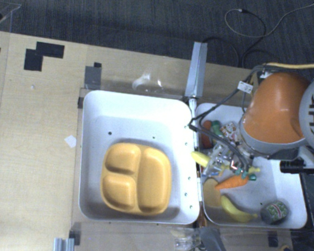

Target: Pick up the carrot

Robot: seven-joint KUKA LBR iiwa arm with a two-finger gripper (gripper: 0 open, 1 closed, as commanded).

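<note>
lying slantwise, carrot (pixel 231 183), tip lower-left

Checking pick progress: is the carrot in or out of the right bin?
In. The carrot lies on the right bin's floor, beside the banana.

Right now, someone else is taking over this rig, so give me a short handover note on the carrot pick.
Gripper: low over the right bin, at its left side; whether the fingers are open or shut cannot be seen, and no hold on anything is visible.
Carrot: lying in the right bin, just below the gripper, beside the banana.
Left bin: holds the yellow divided tray.
Done: arm brought over the carrot.
Left: grasp the carrot and lift it.
</note>
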